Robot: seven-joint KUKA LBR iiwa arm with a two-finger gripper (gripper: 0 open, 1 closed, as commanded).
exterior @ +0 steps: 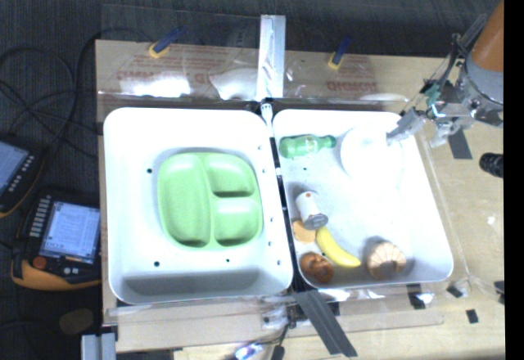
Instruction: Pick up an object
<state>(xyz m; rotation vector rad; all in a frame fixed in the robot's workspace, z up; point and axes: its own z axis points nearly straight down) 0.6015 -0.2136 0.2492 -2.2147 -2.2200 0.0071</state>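
Note:
The right bin point(426, 211) holds a green bottle point(304, 145) lying at its far left and a white round dish point(366, 150) beside it. Lower down stand a small white bottle point(309, 208), a banana point(334, 249), a brown round item point(316, 267) and a tan ridged item point(385, 258). My gripper point(423, 128) hovers over the far right corner of this bin, just right of the white dish. It is open, with nothing between its fingers.
A green divided plate point(211, 196) lies in the left bin point(131, 154). The wall between the two bins runs down the middle. A handheld screen point(70, 229) and cables sit off the bench at left. Plastic sheeting is clipped along the back edge.

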